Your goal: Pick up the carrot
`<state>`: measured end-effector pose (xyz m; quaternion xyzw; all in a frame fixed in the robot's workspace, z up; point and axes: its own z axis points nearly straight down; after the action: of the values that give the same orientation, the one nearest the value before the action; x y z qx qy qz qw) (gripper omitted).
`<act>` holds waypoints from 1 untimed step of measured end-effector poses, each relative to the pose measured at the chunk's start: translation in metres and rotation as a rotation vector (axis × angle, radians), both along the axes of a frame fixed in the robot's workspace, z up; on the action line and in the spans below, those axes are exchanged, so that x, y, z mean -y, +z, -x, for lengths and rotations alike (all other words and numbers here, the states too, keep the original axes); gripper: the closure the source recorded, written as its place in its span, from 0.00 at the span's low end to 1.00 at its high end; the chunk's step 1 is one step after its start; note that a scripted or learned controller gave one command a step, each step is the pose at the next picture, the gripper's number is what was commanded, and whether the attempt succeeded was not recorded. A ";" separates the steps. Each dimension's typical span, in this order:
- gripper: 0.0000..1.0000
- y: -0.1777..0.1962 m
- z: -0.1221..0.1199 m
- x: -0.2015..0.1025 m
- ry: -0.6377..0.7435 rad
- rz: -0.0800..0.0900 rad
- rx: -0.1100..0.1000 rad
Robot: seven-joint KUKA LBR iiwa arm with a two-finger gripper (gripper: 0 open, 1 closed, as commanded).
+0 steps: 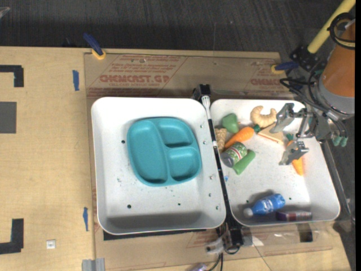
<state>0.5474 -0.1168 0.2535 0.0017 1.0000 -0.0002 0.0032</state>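
Camera view: carrot (242, 135) lying just beside green can (239, 156), apart from claw (294, 140). Claw state impossible to tell. Best approached from above, avoiding the can.

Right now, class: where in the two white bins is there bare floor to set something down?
Left white bin: a bare margin around the teal divided plate, widest along the near edge. Right white bin: a patch between green can and blue bottle. Far end crowded: orange carrot, gripper.
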 end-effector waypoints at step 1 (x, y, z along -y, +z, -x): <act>0.00 -0.075 -0.029 0.055 0.174 -0.001 -0.006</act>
<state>0.5765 -0.1715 0.1790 -0.0854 0.9963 0.0007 0.0002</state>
